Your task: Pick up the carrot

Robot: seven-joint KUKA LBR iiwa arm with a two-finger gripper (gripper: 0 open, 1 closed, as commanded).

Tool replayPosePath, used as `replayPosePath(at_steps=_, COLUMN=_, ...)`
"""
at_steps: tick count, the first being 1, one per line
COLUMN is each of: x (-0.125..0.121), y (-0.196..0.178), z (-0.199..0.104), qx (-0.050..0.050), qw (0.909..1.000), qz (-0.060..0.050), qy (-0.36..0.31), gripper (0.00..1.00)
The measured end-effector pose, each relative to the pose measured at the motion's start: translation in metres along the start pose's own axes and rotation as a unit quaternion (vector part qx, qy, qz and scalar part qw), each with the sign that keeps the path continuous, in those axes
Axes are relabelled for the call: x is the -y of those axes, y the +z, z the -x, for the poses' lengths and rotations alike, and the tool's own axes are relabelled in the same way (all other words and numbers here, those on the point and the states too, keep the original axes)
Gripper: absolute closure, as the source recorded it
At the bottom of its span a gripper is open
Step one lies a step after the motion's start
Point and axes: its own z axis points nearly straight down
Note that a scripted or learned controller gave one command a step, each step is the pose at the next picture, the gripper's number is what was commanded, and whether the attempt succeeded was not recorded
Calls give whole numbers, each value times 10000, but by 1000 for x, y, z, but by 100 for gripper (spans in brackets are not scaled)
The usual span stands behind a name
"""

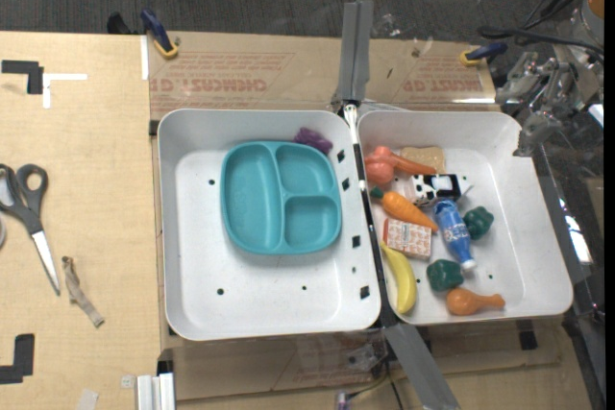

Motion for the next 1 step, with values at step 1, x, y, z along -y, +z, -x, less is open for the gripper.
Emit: replayPosePath(at_steps=1, x=-59, y=67, z=17, qx=-2, qw=9975, qz=5, qy=-700, gripper=0)
